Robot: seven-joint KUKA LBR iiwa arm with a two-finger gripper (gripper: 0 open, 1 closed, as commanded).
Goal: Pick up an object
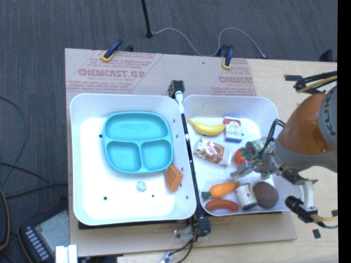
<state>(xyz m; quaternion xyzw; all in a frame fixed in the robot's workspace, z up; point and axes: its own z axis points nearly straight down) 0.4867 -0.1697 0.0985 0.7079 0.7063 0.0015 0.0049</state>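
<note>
Dark grey carpet floor is surrounding my bench, even light.

I'm looking down on a brown board printed with red lettering, lying on a pale wood benchtop. Blue-and-yellow clamps are pinning its far edge. A thin black pole is standing behind, thin cable trailing over the carpet.

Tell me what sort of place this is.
Probably a robotics lab test bench: a robot arm reaches over two white bins, toy food like a banana fills one, and clamps pin protective board down.
</note>
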